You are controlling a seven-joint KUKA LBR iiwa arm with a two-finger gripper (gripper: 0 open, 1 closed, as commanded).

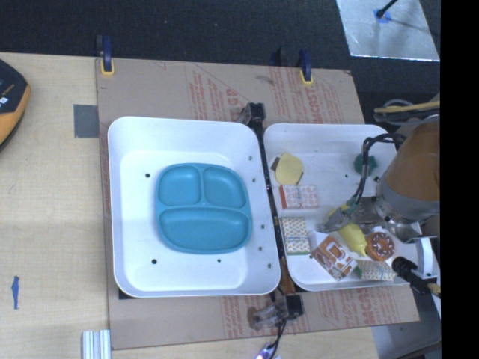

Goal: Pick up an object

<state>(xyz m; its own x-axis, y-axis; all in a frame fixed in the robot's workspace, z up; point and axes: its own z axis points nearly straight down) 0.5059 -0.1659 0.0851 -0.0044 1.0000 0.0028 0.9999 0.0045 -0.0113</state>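
Right at the near edge, 6 o'clock: a black clamp (273, 314) with a cable, pinching the seam between the two bins. Silver bracket (96, 342) off at 7 o'clock.

Left bin (123, 200) mostly bare white around a blue divided plate (202, 206) sitting dead centre, with loads of free room along all four walls.

Right bin (322, 139) a different story. Clear at its far half, cluttered toward 5 o'clock: yellow disc (288, 169) hard by the dividing wall, red-and-white packet (298, 197) just below it, checked packet (294, 234) below that, then an orange-and-white box (333, 256), a yellow lump (352, 238) and a doughnut-looking ring (380, 247) bunched together near the front wall.

Gripper (346, 217) low at the bin's 3 o'clock side, just above the yellow lump, under the grey arm (412, 174). Too dark and blurry there: can't tell how far open or whether holding anything.

Both bins on a cardboard sheet (187, 88) held by blue clips (105, 54) at 11 and 1 o'clock. Wooden bench (45, 215) beyond, with a yellow-and-black gadget (11, 99) at 9 o'clock. Dark carpet (187, 6) along 12 o'clock.
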